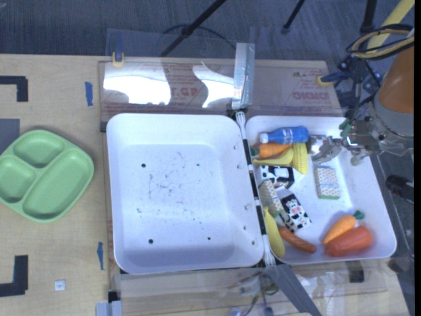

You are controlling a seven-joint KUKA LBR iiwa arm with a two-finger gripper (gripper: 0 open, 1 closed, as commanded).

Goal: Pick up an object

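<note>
The gripper (337,145) hangs over the right bin's (385,206) far right corner; I cannot tell how it is set. Just beneath lies a small speckled sponge (327,182), flat and apart from the bottle (284,135).

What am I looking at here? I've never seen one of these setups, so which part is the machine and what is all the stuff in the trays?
One camera looks down at a slant on a bench. The machine is a robot arm, grey and orange, reaching in from the right; its gripper hangs over the right bin. That bin holds toys: a blue bottle, corn, a carrot, a sponge-like block and others. The left bin sits beside it. A green divided plate lies on the bench. Nothing visibly sits between the gripper's fingers.
</note>
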